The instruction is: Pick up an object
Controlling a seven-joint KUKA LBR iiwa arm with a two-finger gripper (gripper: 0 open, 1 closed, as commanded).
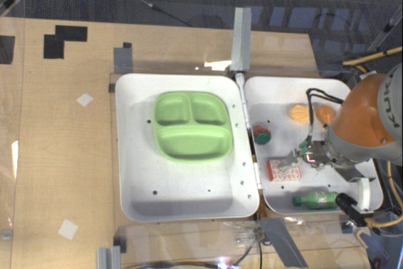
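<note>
In the right bin (274, 95) lie several small objects. A yellow piece (300, 113) and an orange piece (324, 114) sit at the back. A small red and green fruit (261, 134) rests near the left wall. A red and white flat packet (285, 171) lies in the middle, and a green bottle (316, 200) lies on its side at the front. My gripper (295, 159) hangs low over the packet's upper right corner, reaching in from the right. Nothing shows as held.
The left bin (135, 198) holds a light green divided plate (192, 125). A metal post (241, 38) stands behind the gap between the bins. The arm's orange band (365, 116) covers the right bin's right side.
</note>
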